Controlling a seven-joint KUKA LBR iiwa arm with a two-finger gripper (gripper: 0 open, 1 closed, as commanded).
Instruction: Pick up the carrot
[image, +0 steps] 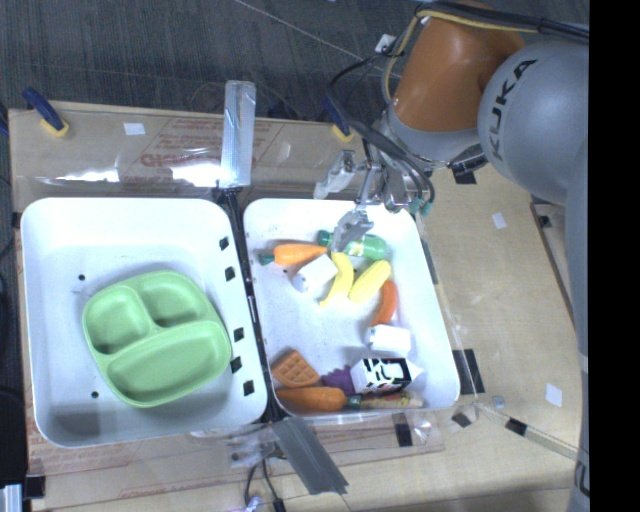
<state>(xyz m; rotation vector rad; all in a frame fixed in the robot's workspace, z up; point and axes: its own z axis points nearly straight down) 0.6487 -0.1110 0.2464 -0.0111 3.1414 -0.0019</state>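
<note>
Two bins below, my gripper (350, 232) hovers apparently empty beside the carrot (298, 254); approach step, descent needed.

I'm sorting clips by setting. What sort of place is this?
Probably a robot lab bench: a grey arm reaches over two white bins, one holding toy food such as a carrot, the other a green divided plate.

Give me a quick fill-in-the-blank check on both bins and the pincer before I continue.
The green divided plastic plate lies in the ____ white bin.
The orange carrot with a green top lies in the ____ white bin.
The pincer hovers over the ____ bin.
The black-and-white patterned block lies near that bin's ____ edge.

Missing: left; right; right; near
</note>
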